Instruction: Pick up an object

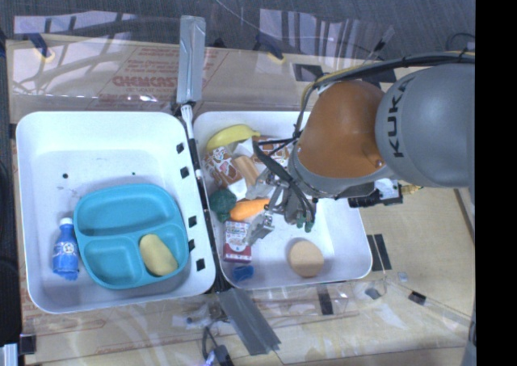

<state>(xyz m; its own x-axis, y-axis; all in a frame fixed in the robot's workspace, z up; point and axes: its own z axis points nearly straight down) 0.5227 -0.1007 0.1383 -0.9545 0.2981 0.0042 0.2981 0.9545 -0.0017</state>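
Tan round ball (pixel 305 258) near front wall of right bin (pixel 355 263), smooth, matte. Red carton (pixel 237 241) left of ball. Orange carrot-like piece (pixel 248 209) beyond carton, touching gripper (pixel 283 209); fingers' spread and hold cannot tell. Yellow banana (pixel 230 136) farthest, at back wall.

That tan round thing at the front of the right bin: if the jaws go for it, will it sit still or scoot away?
The tan round object looks smooth and domed, so it may roll or slide when nudged. It lies apart from the other items, on bare floor of the right bin, so nothing would stop it. Its curved sides probably give the jaws little flat purchase.
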